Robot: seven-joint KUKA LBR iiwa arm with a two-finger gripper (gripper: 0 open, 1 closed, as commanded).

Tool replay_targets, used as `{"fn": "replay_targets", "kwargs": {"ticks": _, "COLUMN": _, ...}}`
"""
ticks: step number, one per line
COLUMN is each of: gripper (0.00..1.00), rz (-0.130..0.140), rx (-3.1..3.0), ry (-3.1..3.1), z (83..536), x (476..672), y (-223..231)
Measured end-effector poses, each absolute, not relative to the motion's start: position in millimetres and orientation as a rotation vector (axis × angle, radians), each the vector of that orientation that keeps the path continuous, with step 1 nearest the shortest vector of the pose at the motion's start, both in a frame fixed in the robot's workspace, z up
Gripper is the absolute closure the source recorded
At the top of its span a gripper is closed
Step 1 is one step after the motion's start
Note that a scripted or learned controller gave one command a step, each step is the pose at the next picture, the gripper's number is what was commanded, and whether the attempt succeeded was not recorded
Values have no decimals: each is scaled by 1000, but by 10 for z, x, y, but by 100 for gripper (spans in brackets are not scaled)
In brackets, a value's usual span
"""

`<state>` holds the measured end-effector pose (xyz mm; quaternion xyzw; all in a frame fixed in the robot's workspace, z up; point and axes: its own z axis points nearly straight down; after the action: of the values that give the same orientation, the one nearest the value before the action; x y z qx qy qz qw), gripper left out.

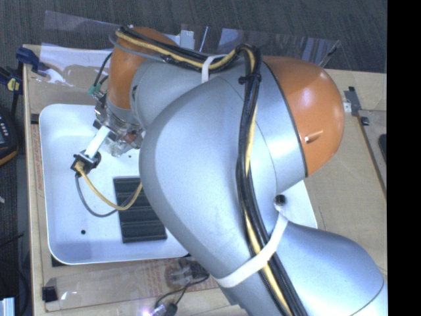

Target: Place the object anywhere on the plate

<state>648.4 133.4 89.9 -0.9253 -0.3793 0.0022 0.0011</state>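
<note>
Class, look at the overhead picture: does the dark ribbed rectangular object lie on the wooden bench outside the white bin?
No. The dark ribbed object lies flat on the floor of the white bin, partly covered by the grey arm.

**Surfaces and finishes**

Arm (217, 176): smooth grey casing, satin sheen, soft highlights. Orange band (309, 120): glossy, looks like painted plastic or metal. Cables (253, 176) along the arm: black and yellow rubbery sheaths, held by white plastic ties. Left bin (59, 176): smooth white plastic, slightly glossy. Ribbed block (135, 216) in it: dark, matt, grooved. Tabletop (358, 110): pale wood, matt. Floor (197, 5): dark, rough carpet weave.
</note>
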Motion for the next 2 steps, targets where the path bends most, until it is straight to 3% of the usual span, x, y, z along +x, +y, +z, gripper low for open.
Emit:
{"fn": "replay_targets", "kwargs": {"ticks": 1, "gripper": 100, "rz": -1, "rx": -3059, "ry": -719, "z": 1335, "x": 6494, "y": 1370}}
{"fn": "replay_targets", "kwargs": {"ticks": 2, "gripper": 100, "rz": -5, "rx": -3093, "ry": -551, "z": 3286, "x": 6195, "y": 1682}}
